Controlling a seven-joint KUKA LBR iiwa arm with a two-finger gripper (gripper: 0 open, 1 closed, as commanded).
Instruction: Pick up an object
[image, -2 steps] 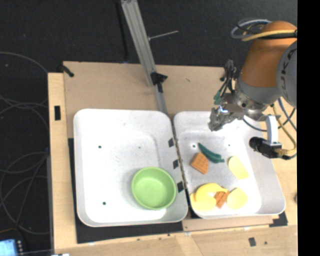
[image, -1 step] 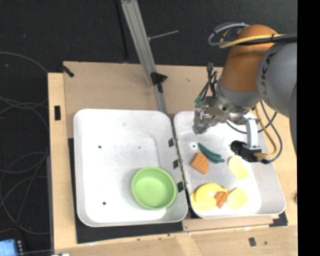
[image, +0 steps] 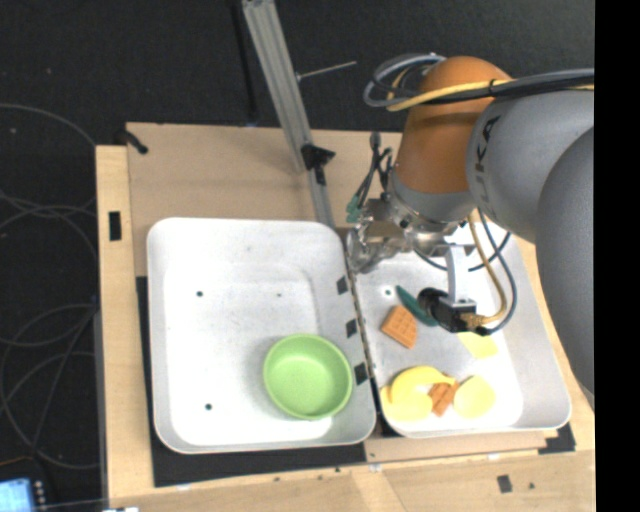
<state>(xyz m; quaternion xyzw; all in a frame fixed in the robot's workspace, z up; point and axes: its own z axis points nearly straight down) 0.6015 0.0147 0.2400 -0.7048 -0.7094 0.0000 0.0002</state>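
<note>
My gripper (image: 366, 250) hangs over the far left corner of the right bin (image: 535, 395), close to the divider between the bins. An orange waffle-like square (image: 400, 326) lies in that bin, a little in front of the gripper and to its right. A dark green strip (image: 409, 299) lies just behind the square. Near the bin's front wall sit two yellow round pieces (image: 412, 390) (image: 477, 398) with a small orange piece (image: 441, 398) between them. A pale yellow piece (image: 481, 346) rests further right.
A light green bowl (image: 308, 375) stands upright in the front right part of the left bin (image: 200, 300). A slanted metal post (image: 290, 110) rises behind the bins. The grey arm with its orange band (image: 445, 120) covers the right bin's far side.
</note>
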